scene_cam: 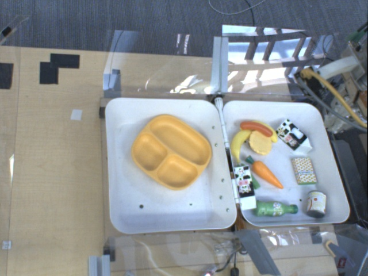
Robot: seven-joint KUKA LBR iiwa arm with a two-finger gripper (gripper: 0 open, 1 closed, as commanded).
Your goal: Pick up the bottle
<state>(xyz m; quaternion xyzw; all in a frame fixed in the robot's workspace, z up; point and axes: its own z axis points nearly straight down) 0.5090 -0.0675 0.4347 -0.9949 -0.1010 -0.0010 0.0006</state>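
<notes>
A: Where was the green plastic bottle (276,209) lying?

B: On its side in the right white bin (328,128), along the near wall, its neck pointing right toward a small grey tin can (315,203). To the left of its base lay a black-and-white cow-print carton (244,183), close by or touching; I could not tell which.

A: And the hand?

B: I could not tell whether it was apart or together. Nothing had hold of the bottle.

A: How should the pick have been done well?

B: In my judgement, come straight down over the middle of the bottle's body, fingers set across its width, one on the far side and one between bottle and near wall. That gap looked tight, so a slight offset toward the orange toy carrot (267,174) risked a miss.

A: Anything in the left bin?

B: A yellow divided plastic tray (171,151), well apart from the bottle.
</notes>
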